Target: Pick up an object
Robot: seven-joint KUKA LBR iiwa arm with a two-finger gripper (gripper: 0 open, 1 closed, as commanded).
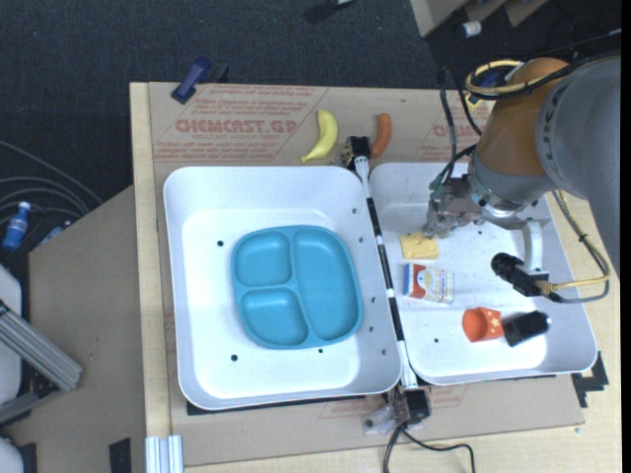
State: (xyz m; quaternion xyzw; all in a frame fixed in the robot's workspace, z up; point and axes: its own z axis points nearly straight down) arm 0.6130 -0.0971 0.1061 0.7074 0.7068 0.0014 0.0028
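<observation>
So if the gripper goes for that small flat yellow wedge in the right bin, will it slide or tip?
The small flat yellow wedge lies low on the right white bin, so tipping seems unlikely. It looks small and light, so it would probably skid on the smooth floor. The gripper hangs close above it.

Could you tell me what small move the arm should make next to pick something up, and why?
Probably a short descent straight down. The two-finger gripper hangs in the right white bin, just above the small yellow block, with nothing visibly between its fingers. The red-and-white carton and orange cup lie farther off, so the yellow block looks like the nearest target.
</observation>
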